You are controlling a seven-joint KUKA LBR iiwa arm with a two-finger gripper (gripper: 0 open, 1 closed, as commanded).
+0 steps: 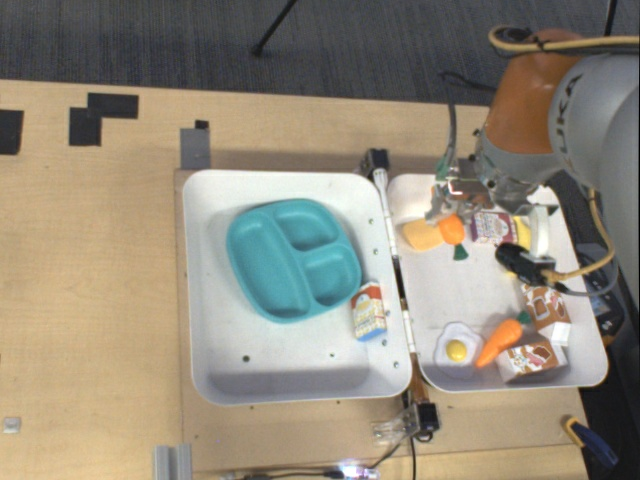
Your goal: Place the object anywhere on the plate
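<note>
A teal divided plate lies in the left white bin. My gripper hangs over the upper left part of the right bin, just above a small orange fruit with a green leaf piece below it. A yellow-orange food piece lies right beside the fruit on its left. A pink-labelled carton lies to the fruit's right, partly under the wrist. I see nothing between the gripper and the plate.
A small white carton lies in the left bin off the plate's lower right edge. The right bin also holds a fried egg, a carrot and two brown cartons.
</note>
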